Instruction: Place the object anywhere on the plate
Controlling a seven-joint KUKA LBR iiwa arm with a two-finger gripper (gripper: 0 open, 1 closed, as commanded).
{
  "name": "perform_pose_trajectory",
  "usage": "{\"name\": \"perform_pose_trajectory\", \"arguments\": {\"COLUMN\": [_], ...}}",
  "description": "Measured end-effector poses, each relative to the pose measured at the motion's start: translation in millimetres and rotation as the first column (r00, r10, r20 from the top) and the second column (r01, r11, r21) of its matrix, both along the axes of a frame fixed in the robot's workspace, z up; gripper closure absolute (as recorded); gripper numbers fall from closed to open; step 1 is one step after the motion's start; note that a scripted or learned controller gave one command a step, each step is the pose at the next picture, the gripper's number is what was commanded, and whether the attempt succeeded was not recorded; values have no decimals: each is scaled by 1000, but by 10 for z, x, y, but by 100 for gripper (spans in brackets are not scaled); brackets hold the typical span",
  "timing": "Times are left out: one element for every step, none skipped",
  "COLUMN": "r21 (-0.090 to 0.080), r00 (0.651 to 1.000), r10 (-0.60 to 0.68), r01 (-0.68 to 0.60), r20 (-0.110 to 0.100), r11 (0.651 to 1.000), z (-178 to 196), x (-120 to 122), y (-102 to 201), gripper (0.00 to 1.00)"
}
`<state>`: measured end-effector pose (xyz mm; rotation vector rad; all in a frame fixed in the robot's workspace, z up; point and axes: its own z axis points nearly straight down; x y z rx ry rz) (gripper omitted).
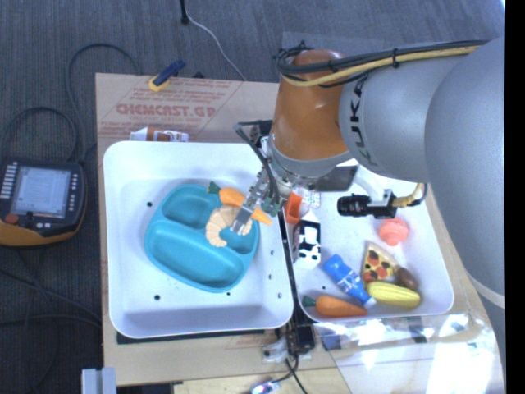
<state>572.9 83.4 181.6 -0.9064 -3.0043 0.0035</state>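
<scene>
Arm (385, 97) is reaching in from the right across the bins, its orange band (308, 113) sitting above the divider. Gripper (244, 220) is hanging over the blue plate (184, 249) in the left bin (131, 302), tips down at the plate's right side. Fingers are looking narrowly parted, pressing on or straddling a pale shrimp-like toy (218, 226) that is lying on the plate; whether the toy is actually being pinched is hard to make out, since the finger ends are blurring into it. A carrot (232, 196) is lying on the plate's upper rim, just beside the gripper, with another orange piece partly hiding behind the fingers.

Right bin (439, 294) is being partly covered by the arm; its upper half is hidden. Showing in it: a black-and-white cow-patterned toy (308, 245) against the divider, a blue bottle (344, 276), a second carrot (340, 306), a corn cob (392, 295), a pizza slice (379, 263) and a pink toy (394, 231). A black part (361, 205) on the arm is jutting over this bin.

Pendant (37, 199) is lying on the carpet at left, cut off by the frame edge.
</scene>
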Motion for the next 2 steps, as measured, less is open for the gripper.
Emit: {"name": "perform_pose_trajectory", "arguments": {"r21": [2,1], "r00": [999,999], "r10": [52,48], "r01": [-52,-48], "r20": [1,2], "r11": [999,999], "z": [18,17], "x": [-504,-494], "y": [523,495], "gripper": [100,0]}}
